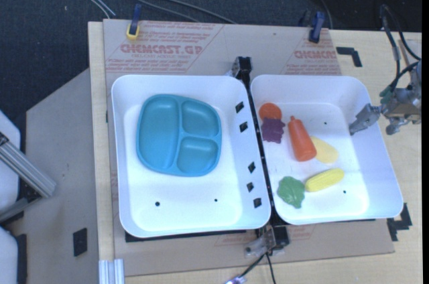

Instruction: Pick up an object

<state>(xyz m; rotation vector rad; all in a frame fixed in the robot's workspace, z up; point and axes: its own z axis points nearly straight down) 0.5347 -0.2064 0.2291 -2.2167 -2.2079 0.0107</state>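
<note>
On the counter (pixel 100 142) two shallow white bins stand side by side. The left bin (pixel 134 209) holds a blue plate with three compartments (pixel 179 135), which lies flat in the upper left part of that bin. The right bin (pixel 375 169) holds the small toys. Near its left wall there is an orange round piece (pixel 270 110), and just below it, touching, a purple piece (pixel 273 130). To the right of these lies an orange carrot-like toy (pixel 301 139), with its narrow end pointing up. A pale yellow piece (pixel 326 152) lies just beside the lower end of it. Lower in the bin a green piece (pixel 291 191) rests close to a yellow corn cob (pixel 324 179), which lies tilted. The gripper (pixel 375 116) is at the right rim of the right bin, well apart from all the toys, and nothing is between its fingers. Whether the fingers are spread or pressed together, I cannot tell.
</note>
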